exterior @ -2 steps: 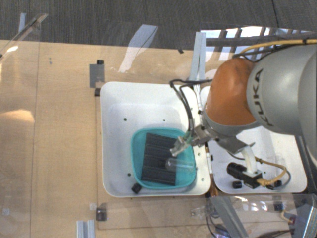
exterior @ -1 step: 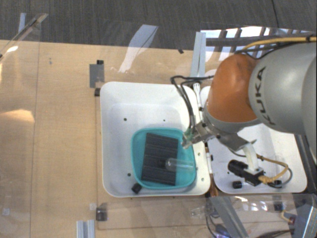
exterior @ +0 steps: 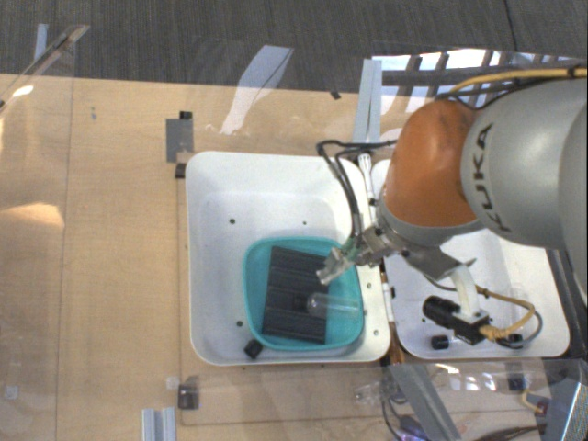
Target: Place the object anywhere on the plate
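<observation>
Light wood bench point(exterior: 92, 274) up against dark carpet point(exterior: 230, 16)

The bench top is a pale plywood-looking sheet with a glossy, see-through cover on it, so you get soft bright reflections, one blob at the far left and a slanted streak near the top middle. Beyond its far edge the floor is dark grey ribbed carpet with a thin black cable point(exterior: 503, 7) curving across the top right. Small grey metal brackets point(exterior: 180, 138) sit on the wood, and a bit of aluminium framing point(exterior: 432, 62) shows at the upper right.
</observation>
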Motion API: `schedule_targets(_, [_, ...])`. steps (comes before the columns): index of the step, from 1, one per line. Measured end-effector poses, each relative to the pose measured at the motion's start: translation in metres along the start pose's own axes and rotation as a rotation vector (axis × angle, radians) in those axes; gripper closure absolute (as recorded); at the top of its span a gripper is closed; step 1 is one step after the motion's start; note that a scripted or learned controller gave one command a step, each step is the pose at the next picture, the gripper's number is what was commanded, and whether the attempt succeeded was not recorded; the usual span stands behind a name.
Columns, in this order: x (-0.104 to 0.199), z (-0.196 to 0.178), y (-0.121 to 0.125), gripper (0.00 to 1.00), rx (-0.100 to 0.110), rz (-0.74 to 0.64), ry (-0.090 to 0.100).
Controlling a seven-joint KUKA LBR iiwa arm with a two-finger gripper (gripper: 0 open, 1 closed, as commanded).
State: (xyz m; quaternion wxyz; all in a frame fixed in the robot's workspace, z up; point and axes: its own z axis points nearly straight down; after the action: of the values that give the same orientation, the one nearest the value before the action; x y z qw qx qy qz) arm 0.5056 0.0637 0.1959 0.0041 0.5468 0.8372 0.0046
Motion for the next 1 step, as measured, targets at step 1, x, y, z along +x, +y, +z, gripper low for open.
schedule_targets(1, [-0.0004, -0.0106, 0.0022, 1.00, -0.005, -0.001, -0.001])
